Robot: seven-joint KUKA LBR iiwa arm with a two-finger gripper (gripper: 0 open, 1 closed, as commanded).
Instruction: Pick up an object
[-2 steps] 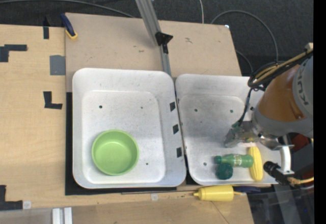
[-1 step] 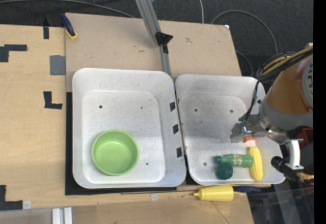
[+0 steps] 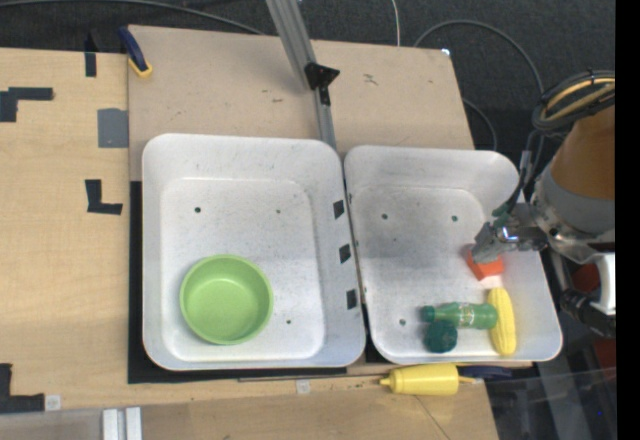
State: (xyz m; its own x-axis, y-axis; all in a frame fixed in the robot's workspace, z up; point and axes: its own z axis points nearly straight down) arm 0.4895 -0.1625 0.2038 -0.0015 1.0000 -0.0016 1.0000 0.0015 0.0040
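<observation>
We see the arm reaching in from the right, its gripper down over the right edge of the right bin. Directly under the gripper lies a small orange-red block, touching or nearly touching the metal tip, but we cannot tell whether the block sits between the fingers or merely below them, and we cannot tell whether the hand is apart or together. Nearer the front of the same bin, a green bottle lies on its side, with a dark teal object just beside its left end and a yellow corn-like toy standing along its right end, touching it. The left bin holds a lime-green bowl, upright, in its front left corner. Outside the bins, a yellow bottle-shaped object lies on the bench just in front of the right bin. A grey metal pole slants down from the top to the place where the two bins meet.
</observation>
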